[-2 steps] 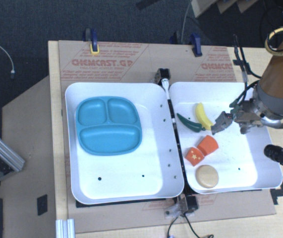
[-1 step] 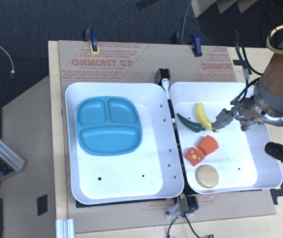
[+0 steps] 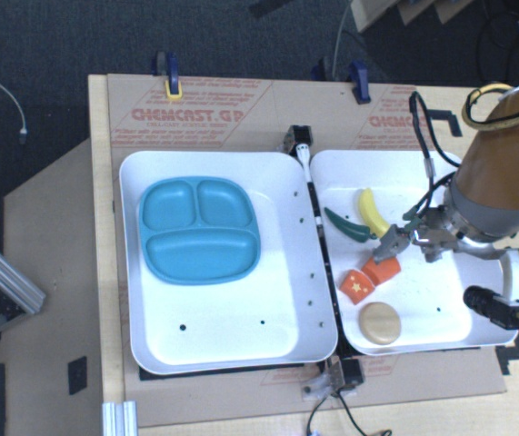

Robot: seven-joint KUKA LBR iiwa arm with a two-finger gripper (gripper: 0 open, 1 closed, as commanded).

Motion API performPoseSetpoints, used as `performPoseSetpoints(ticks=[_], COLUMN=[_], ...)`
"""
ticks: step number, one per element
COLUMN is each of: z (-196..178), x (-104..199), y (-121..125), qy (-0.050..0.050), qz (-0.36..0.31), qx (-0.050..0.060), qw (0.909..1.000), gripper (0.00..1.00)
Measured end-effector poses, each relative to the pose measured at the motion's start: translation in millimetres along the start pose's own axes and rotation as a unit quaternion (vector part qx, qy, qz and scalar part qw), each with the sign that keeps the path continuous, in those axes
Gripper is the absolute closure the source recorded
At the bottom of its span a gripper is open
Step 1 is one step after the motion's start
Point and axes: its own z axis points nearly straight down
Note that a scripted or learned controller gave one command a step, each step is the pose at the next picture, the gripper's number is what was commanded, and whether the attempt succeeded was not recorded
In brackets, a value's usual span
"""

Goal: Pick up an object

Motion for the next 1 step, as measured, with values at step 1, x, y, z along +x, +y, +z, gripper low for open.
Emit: performPoseSetpoints(ticks=[1], z=[46.3], x=[8.2], y=[-0.2], qy=[0.0], qz=[0.0], qx=[0.0], qw=[1.0], gripper=[0.0])
